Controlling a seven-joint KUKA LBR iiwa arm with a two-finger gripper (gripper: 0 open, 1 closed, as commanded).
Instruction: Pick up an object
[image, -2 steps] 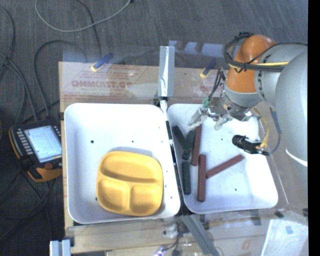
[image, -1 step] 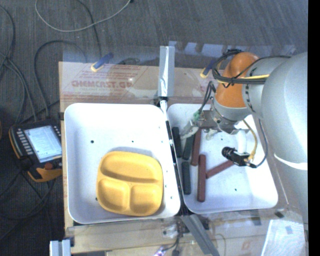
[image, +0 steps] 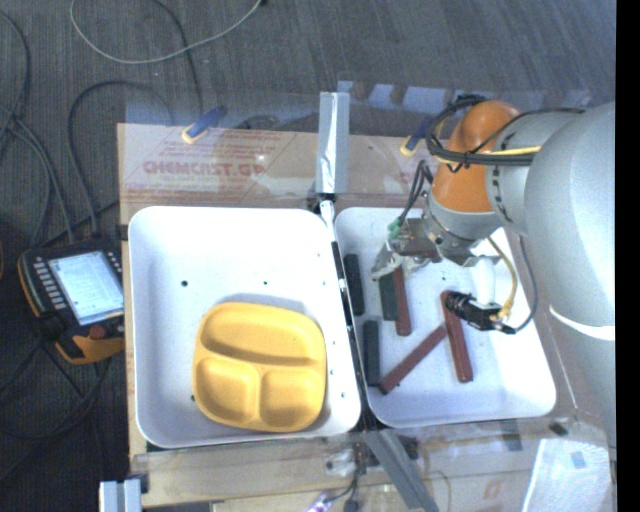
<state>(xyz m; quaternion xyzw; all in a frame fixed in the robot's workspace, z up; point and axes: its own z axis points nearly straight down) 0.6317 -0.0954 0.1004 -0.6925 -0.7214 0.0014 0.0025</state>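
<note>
The right bin holds several loose sticks. A brown stick lies upright near the bin's middle, with a short dark piece beside it. Another brown stick lies to the right, and a third slants toward the bin's front. Two black sticks lie along the bin's left wall. My gripper hangs low over the top end of the middle brown stick, under the orange wrist band. I see nothing lifted off the bin floor.
A yellow compartment tray fills the front of the left bin. The grey arm covers the right bin's far right side. A cable with a black connector hangs over the right brown stick. A pendant sits left of the bench.
</note>
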